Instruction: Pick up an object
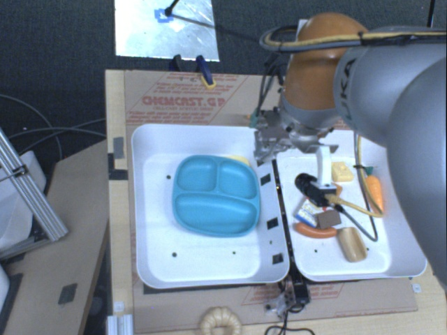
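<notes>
Approach is looking like the step in hand: the gripper is hanging just beside the far right corner of the blue divided plate, over the ridge where the two white bins are meeting. Nothing is showing in its grasp, and whether it is released or clenched I cannot tell from this angle.

Candidates are lying on both sides. The plate is sitting flat in the left bin. Right of the plate, across the ridge, toy food is crowding the right bin: a pale yellow block, an orange carrot, a small brown block, a red sausage and a tan roll. The brown block, sausage and roll are touching or nearly so.

Judging from this, the next move is calling for a choice of target, a shift off the ridge, then a straight descent. The plate is looking too broad and flat for an easy pinch except at its rim. The yellow block and the carrot are offering more open room around them than the cluster right of the plate's near corner. The ridge and the bin walls are the edges most likely to be catching a descending gripper.
</notes>
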You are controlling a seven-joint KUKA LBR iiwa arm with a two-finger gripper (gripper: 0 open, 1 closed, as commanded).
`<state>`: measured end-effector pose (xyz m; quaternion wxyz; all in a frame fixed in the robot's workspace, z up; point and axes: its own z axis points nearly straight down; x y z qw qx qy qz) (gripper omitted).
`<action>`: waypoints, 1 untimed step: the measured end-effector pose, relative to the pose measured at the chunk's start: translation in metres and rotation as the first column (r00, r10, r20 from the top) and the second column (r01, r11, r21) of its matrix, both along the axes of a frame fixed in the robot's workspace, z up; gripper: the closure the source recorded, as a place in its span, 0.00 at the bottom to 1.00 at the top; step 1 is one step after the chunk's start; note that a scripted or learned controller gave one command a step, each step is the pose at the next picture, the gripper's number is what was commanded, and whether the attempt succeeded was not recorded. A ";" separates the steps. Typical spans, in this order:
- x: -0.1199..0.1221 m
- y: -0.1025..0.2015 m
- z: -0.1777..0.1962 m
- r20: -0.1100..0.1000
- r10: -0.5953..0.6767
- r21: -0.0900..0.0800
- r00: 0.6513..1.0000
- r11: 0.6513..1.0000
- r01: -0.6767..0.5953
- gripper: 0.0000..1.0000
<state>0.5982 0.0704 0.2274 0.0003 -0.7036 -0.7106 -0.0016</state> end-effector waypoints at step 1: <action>0.011 0.007 0.002 0.001 -0.004 -0.001 1.000 1.000 0.004 1.00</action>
